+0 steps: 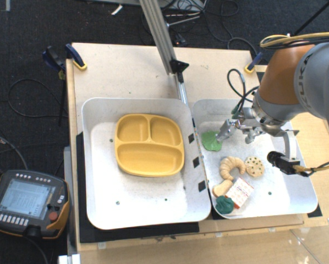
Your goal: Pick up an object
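My gripper [237, 133] hangs over the back of the right bin [296, 194]. Its two fingers stand apart, open, with nothing between them. The left fingertip [225, 131] is just right of and above a flat green piece [211, 142] lying at the bin's left side. In front of the gripper lie a tan croissant [230, 166] and a chocolate-chip cookie [254, 166]. Nearer the front edge are a pale bread-like piece [221, 188], a white and red packet [240, 192] and a dark green lump [225, 204].
The left bin [98, 164] holds a yellow divided tray [149, 144]. A slanted metal pole [159, 29] comes down to the ridge between the bins. The grey arm with its orange band [283, 76] covers the right bin's back right. A teach pendant [27, 202] lies left of the bench.
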`<state>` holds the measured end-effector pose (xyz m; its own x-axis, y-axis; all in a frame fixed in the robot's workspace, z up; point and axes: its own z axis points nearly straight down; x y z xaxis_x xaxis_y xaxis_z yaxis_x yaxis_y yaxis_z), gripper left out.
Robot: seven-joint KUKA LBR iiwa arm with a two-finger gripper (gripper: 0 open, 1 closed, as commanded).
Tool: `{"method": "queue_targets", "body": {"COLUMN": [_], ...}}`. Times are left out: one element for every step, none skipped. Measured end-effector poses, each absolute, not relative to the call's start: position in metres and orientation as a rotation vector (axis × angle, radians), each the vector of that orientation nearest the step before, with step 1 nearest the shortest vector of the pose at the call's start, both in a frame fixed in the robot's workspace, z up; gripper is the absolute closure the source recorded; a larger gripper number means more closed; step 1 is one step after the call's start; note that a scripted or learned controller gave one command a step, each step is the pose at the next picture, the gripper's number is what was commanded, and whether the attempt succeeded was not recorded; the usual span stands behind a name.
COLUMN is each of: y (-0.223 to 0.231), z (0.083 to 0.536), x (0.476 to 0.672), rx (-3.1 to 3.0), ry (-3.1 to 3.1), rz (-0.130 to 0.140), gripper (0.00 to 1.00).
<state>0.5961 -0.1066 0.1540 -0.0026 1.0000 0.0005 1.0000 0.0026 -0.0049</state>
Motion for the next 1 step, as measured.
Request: {"method": "queue_targets", "body": {"y": [-0.1059], "z": [0.1], "x": [0.5948], "rx": [-2.219], "ry": [-2.218], "rz": [0.006], "gripper": [0.0]}}
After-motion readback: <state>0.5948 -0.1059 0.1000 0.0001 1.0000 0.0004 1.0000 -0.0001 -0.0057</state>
